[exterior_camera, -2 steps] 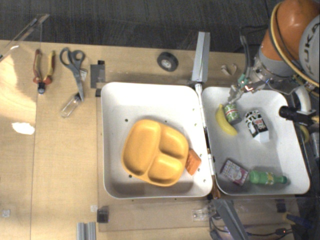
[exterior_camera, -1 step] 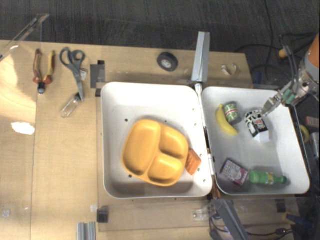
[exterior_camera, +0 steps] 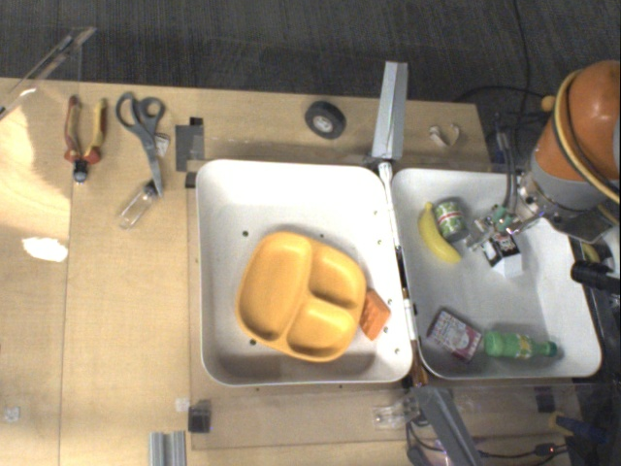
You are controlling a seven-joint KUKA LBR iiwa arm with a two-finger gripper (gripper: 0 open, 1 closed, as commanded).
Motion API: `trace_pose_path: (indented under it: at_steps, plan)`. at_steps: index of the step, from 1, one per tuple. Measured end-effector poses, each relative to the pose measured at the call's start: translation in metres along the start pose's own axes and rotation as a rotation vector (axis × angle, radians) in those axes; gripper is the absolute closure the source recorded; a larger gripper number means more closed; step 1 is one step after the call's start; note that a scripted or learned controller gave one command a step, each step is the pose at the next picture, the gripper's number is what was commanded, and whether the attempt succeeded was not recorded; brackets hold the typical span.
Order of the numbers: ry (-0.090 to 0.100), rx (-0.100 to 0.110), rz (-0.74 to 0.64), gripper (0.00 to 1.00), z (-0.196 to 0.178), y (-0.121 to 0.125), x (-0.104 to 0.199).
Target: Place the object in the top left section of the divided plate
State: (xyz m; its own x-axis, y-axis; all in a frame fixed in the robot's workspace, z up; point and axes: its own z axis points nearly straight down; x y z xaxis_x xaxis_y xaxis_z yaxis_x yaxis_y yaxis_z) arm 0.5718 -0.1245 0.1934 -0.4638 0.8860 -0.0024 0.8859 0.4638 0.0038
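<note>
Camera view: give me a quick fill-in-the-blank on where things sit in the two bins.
1. The yellow divided plate lies in the ___ bin.
2. The orange block rests against the plate's ___ edge.
3. The banana lies beside the green ___.
4. The green bottle lies on its ___.

Missing: left; right; can; side
</note>
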Motion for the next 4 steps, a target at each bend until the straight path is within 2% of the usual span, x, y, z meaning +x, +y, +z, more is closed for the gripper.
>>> trace_pose_path:
  at_steps: [1,2,3,4]
  plan:
    - [0.000,-0.002,-0.054,1.00,-0.004,0.005,0.071]
    - [-0.002,-0.004,-0.093,1.00,-0.074,0.071,0.078]
    - [0.000,-0.002,-0.094,1.00,-0.044,0.088,0.096]
    - [-0.002,-0.003,-0.150,1.00,-0.076,0.068,0.045]
